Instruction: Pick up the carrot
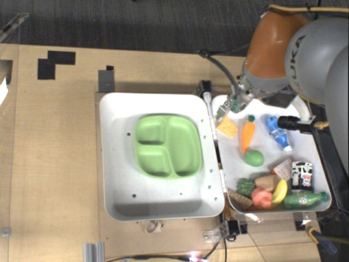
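Note:
The carrot, orange with a small green top, lies upright in the picture in the upper middle of the right bin. My gripper hangs over that bin's upper left corner, up and to the left of the carrot and a short way apart from it. The gripper's tip is small and partly hidden under the wrist. Nothing shows in its grasp.
Around the carrot lie a yellow cheese wedge, a green lime and a blue bottle. Several toy foods crowd the bin's lower edge, among them a banana. The left bin holds a green divided plate.

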Tool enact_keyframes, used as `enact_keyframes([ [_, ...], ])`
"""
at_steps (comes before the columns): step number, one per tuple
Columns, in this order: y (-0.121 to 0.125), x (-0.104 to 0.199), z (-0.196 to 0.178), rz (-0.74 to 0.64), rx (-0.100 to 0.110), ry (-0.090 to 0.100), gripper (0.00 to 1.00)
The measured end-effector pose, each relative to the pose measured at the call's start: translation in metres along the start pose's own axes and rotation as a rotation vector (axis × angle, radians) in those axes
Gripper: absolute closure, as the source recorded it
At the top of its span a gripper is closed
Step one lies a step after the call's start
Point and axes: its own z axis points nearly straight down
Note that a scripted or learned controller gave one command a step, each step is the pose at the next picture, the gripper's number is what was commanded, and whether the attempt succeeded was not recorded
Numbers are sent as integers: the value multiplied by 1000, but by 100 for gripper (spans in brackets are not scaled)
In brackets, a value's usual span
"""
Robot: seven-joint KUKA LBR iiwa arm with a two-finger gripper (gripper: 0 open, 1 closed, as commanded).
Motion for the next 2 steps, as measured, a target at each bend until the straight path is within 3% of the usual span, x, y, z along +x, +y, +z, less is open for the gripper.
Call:
enact_keyframes([
  [1, 18, 71, 5, 52, 9, 7, 100],
  [2, 17, 69, 5, 55, 10, 5, 0],
])
